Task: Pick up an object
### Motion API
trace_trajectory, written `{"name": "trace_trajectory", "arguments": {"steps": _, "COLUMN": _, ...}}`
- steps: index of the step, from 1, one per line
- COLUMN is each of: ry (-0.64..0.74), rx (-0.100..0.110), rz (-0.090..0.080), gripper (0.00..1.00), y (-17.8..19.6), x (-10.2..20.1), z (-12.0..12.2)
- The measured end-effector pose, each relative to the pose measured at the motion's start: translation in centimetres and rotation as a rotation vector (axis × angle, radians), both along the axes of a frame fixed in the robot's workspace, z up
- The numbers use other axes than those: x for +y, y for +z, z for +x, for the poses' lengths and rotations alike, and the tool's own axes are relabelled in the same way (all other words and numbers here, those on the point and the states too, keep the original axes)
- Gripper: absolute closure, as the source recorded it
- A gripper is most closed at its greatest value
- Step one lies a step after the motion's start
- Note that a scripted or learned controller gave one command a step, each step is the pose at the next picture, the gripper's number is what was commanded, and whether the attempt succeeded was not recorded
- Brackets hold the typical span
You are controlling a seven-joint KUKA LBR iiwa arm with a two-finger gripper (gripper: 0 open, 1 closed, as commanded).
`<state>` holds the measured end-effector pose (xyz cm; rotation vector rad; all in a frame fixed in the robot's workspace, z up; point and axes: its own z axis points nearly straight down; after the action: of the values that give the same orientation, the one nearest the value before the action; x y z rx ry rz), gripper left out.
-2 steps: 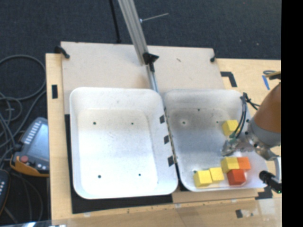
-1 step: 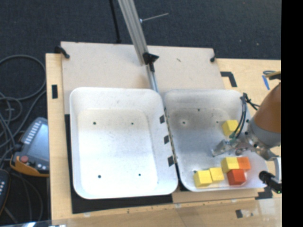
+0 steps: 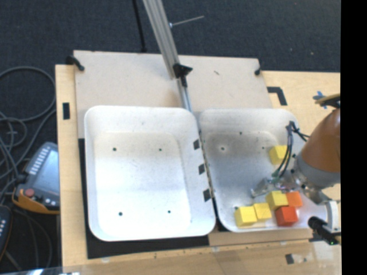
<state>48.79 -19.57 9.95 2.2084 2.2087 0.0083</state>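
In the right bin (image 3: pixel 241 148), several small blocks cluster at the near right corner. Two yellow blocks (image 3: pixel 246 215) lie side by side at the front wall, and a third yellow block (image 3: pixel 278 199) sits just behind them. An orange block (image 3: pixel 294 199) and a red-orange block (image 3: pixel 287 215) lie to their right. One more yellow block (image 3: pixel 278 153) sits alone farther back. My gripper (image 3: pixel 265 188) reaches in from the right, low over the bin floor just left of the cluster and touching no block that I can make out. The arm's orange band (image 3: pixel 324 145) hides the bin's right wall.
The left bin (image 3: pixel 143 171) stands beside the right one, with a row of black clips (image 3: pixel 202 168) on the seam between them. An aluminium post (image 3: pixel 166 39) rises behind the bins. A teach pendant (image 3: pixel 40 176) and cables lie off the bench at left.
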Motion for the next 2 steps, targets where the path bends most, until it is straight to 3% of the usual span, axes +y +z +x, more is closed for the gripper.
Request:
{"name": "trace_trajectory", "arguments": {"steps": 1, "ry": -0.001, "rx": 0.009, "rz": 0.006, "gripper": 0.0, "y": 2.0, "x": -0.8, "z": -0.2}}
{"name": "trace_trajectory", "arguments": {"steps": 2, "ry": 0.005, "rx": 0.01, "rz": 0.008, "gripper": 0.0, "y": 2.5, "x": 2.0, "z": -0.2}}
